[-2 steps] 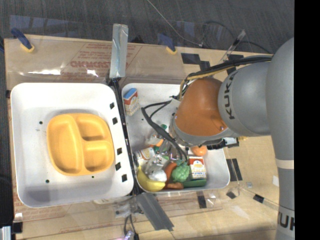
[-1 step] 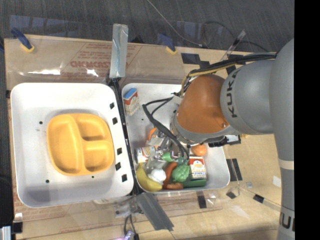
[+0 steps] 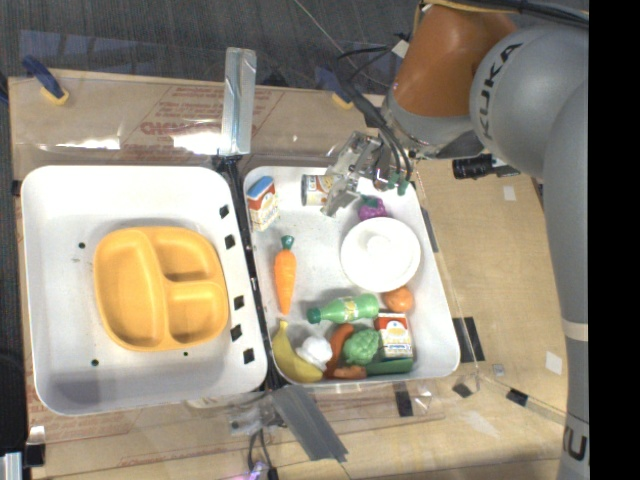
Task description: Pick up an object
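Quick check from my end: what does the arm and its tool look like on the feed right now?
The arm is smooth grey with rounded casings, a broad orange band above the wrist, and "KUKA" lettered in dark grey on the shell. Dark cables run along the wrist. The tool is a small metallic silver assembly with thin wires around it.

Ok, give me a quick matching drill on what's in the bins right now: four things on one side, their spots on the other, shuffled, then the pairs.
Things:
1. yellow tray
2. carrot
3. banana
4. white plate

Places:
A. lower left corner of the right bin
B. alone in the left bin
C. right bin, just below the gripper
D. right bin, along its left wall, upright in the view

Pairs: 1-B, 2-D, 3-A, 4-C
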Action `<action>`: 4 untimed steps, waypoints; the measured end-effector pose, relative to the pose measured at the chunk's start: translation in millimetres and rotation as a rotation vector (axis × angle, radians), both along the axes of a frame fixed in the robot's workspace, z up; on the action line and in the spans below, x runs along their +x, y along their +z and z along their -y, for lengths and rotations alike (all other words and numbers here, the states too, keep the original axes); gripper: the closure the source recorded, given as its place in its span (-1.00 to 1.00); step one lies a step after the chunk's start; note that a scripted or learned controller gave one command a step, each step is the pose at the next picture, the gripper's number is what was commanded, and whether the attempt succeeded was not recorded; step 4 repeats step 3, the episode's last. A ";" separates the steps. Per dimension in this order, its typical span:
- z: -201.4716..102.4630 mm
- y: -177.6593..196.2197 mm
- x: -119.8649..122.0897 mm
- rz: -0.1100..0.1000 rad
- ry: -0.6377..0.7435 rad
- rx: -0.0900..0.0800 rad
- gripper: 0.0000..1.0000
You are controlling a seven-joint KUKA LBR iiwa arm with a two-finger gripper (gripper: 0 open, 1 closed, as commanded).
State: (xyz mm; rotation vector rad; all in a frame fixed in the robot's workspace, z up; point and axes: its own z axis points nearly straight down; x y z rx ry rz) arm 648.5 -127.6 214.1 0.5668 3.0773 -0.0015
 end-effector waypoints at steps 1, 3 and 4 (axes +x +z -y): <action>6.7 84.5 -3.1 -0.001 -0.101 0.001 1.00; 6.6 59.9 -79.0 -0.012 0.090 0.002 1.00; 6.6 59.9 -79.0 -0.012 0.090 0.002 1.00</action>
